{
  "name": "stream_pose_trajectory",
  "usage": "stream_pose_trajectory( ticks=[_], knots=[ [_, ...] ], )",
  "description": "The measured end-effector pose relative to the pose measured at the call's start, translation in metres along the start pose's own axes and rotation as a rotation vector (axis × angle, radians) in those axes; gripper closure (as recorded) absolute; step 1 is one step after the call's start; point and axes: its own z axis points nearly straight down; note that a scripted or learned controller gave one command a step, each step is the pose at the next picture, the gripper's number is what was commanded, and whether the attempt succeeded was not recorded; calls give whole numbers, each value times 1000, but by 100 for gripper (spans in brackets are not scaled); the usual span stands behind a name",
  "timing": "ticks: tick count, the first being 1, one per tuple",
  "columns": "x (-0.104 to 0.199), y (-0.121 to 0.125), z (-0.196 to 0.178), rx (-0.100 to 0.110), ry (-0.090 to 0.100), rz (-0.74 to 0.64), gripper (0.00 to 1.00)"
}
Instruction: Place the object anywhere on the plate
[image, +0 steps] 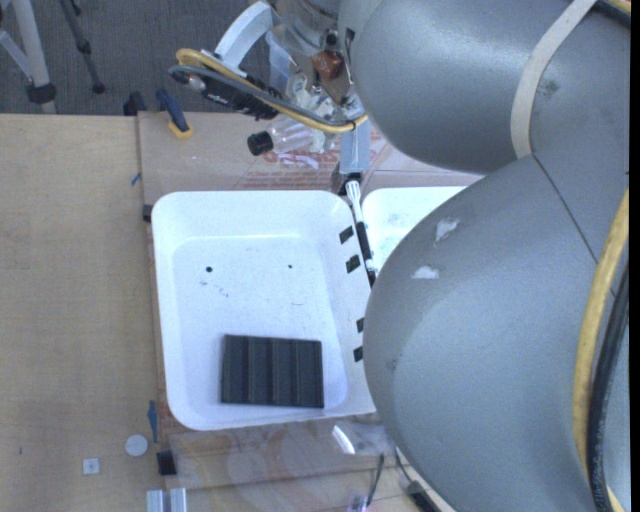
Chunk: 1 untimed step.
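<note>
A dark ribbed rectangular plate lies flat in the near part of the left white bin. My arm's large grey links cover most of the right bin, of which a far-left strip shows. The gripper hangs at the top of the view, beyond the back rims of the bins and far from the plate. A small reddish-brown item sits at the gripper's head; I cannot tell whether it is held. A yellow cable loops beside it.
Black tabs line the rim between the bins. A small black cylinder and a blue clamp sit on the board behind the left bin. A grey disc lies on the wooden bench at the near left.
</note>
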Motion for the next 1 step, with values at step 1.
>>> stream_pose_trajectory(
  ticks=[1],
  knots=[
    [-6,-3,11,-1,1,242,100]
  ],
)
